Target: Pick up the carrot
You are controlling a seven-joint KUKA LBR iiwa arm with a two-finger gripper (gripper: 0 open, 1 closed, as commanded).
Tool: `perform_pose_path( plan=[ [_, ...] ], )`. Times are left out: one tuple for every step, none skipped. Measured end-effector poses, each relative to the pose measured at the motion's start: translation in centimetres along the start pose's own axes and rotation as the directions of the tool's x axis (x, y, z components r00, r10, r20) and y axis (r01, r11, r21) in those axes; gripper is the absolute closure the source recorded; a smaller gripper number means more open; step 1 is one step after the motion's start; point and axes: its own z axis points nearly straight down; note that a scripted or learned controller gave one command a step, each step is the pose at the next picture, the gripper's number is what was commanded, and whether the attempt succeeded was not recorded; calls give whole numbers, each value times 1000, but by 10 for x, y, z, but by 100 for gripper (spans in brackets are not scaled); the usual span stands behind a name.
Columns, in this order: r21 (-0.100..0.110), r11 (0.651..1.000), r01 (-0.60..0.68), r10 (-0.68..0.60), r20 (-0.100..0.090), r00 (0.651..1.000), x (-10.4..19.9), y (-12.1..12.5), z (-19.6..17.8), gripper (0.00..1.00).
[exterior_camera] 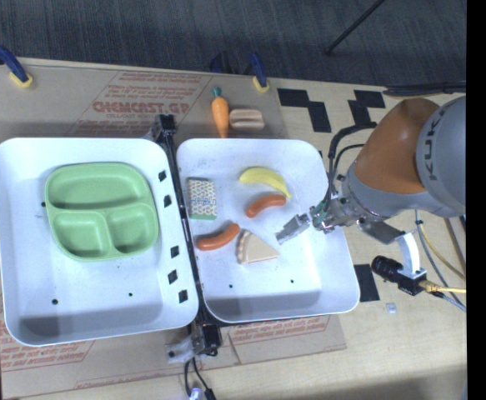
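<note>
The pincer [288,230] hangs over the right bin [330,294]; whether it is spread or pressed together, I cannot tell. The bins rest on printed cardboard [134,98] covering the desk [418,340], beside dark carpet [142,15]. The carrot [219,115], orange with a green top, lies on the cardboard just behind the right bin, beside a bun [246,121].

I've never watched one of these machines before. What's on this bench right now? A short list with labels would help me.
target: small orange carrot with green top, on the cardboard behind the right white bin, outside it
beside it: tan and pink bun-like toy
left white bin: green sectioned plastic tray
right bin: yellow banana, two reddish sausages, pale wedge, patterned packet
tool: over the right bin's right side, far from the carrot
</note>
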Motion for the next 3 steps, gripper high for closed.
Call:
perform_pose_path(
  plan=[
    [-6,999,-50,50,4,999,4,28,-178,0],
    [0,979,-204,204,0,979,-3,10,-56,0],
    [0,999,35,-35,-1,999,10,-43,11,0]
  ],
)
